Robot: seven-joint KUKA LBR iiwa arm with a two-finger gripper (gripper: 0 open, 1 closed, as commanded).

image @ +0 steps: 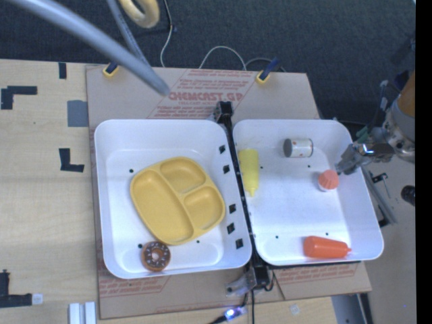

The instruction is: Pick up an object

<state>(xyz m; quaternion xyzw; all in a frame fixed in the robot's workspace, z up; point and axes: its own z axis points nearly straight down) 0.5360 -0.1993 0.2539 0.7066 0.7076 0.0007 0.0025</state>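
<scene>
The small pink ball lies in the right bin, close to its right wall. It is the thing nearest to the claw, so it looks like the one the robot is going for. The claw sits just beside the ball, over the bin's right edge, and it is not touching the ball. Nothing is between its tips. From this far away one cannot tell how the claw is set.

So the job is not done yet. Nothing is picked up. The claw must go down onto the ball, close on it and lift.

The ball is round and could roll away. The bin wall is right next to it, so there is little room for the claw on that side.

Other things lie in the same bin. A grey can lies near the back. A yellow bottle lies along the left wall. An orange carrot lies at the front. All of them are well apart from the ball.

The left bin holds a yellow plate and a donut. Both bins sit on the bench.
</scene>
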